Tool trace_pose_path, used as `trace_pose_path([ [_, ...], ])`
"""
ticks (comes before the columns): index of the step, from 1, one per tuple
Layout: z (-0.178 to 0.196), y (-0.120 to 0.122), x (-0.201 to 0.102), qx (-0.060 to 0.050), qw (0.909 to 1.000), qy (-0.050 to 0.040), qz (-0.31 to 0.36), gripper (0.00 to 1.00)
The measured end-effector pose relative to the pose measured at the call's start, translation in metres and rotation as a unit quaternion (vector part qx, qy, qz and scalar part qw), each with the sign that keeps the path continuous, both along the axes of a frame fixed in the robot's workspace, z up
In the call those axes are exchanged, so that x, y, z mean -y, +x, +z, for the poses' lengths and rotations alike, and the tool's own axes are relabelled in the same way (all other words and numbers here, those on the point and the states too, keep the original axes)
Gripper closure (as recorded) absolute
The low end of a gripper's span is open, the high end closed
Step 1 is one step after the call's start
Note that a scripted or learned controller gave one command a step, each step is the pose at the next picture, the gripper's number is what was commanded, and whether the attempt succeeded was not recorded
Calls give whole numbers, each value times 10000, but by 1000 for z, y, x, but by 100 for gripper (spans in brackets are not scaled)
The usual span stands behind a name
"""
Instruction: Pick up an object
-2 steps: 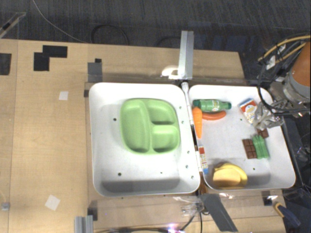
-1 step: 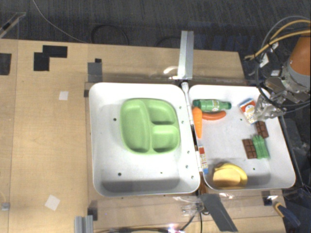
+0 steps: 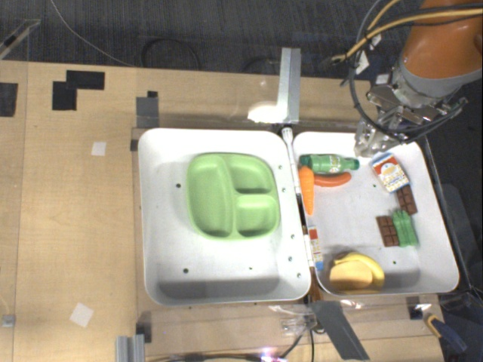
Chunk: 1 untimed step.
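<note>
Pale wood worktop (image 3: 68, 225) carries two white bins. Right bin (image 3: 445, 266) holds the candidates: a small carton (image 3: 390, 173) at upper right, closest to the gripper (image 3: 368, 138), which hangs over that bin's upper rim; I cannot tell how the gripper is set. Further out lie chocolate bars (image 3: 389, 231), a green bottle (image 3: 329, 162), a carrot (image 3: 306, 189) and a yellow banana-like item (image 3: 356, 271). Left bin (image 3: 151, 202) holds a green divided tray (image 3: 232, 194). Likely risk: descending on the rim, or nudging the carton against the wall.
</note>
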<state>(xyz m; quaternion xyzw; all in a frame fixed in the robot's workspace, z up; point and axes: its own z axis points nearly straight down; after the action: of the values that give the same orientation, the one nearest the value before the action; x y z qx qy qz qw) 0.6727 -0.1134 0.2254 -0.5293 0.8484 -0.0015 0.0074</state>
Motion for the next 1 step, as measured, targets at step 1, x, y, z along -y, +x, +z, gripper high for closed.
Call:
trace_pose_path([
  [1, 16, -4, -63, -16, 9979, 3, -643, 100],
])
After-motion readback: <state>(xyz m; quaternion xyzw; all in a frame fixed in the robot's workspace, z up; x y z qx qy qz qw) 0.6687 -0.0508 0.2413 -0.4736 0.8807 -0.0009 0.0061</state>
